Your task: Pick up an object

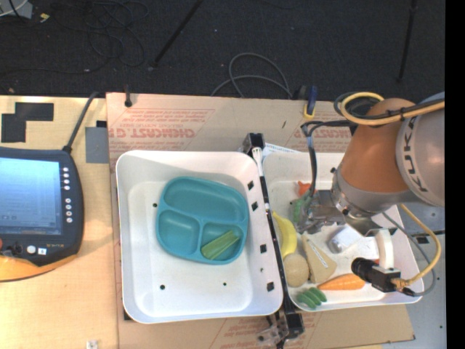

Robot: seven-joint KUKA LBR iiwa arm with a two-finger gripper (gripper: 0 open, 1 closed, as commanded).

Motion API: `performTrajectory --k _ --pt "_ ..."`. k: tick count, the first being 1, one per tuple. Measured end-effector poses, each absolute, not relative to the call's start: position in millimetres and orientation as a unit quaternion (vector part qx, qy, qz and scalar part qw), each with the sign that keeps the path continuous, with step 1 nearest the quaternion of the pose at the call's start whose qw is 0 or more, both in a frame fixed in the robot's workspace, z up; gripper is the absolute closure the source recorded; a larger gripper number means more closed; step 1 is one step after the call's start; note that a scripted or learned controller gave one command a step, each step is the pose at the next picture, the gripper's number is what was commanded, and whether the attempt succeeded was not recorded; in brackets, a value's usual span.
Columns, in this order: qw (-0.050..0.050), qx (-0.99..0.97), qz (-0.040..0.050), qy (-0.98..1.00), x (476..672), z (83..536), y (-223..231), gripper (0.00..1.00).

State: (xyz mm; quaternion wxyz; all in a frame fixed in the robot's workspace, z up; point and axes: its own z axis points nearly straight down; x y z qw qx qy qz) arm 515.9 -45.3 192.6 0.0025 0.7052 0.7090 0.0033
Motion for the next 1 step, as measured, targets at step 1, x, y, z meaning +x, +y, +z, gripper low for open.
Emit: performTrajectory --k 1 --pt "-0.001 0.707 -0.0010 0.707 512.5 187.1 -47.3 0.00"
